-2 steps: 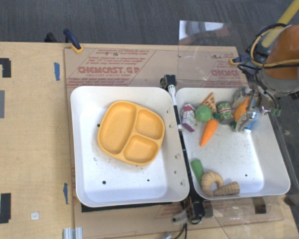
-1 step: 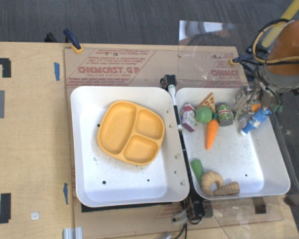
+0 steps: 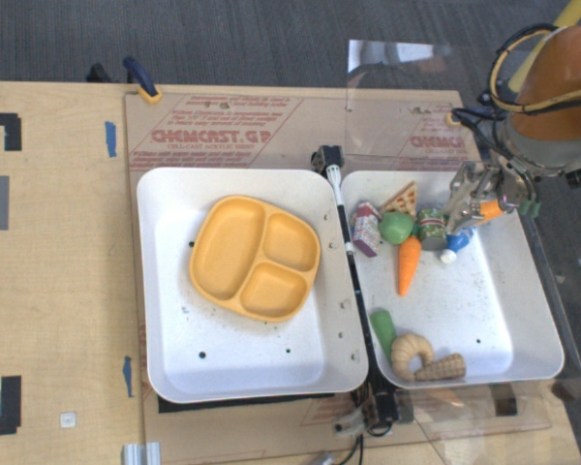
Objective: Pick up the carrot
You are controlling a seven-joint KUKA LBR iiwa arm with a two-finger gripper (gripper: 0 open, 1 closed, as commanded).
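Two white bins: the left bin [image 3: 165, 337] carries one yellow divided plate [image 3: 255, 257], the right bin [image 3: 504, 342] one carrot [image 3: 408, 265] amid about eight small items. Open floor spreads right of the carrot. The gripper [image 3: 465, 216] hovers at the carrot's two o'clock, near; jaw state can't be told.

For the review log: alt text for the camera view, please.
The robot's hand hovers over the right white bin, right of the orange toy carrot lying among toy foods. The left white bin holds a yellow divided plate.
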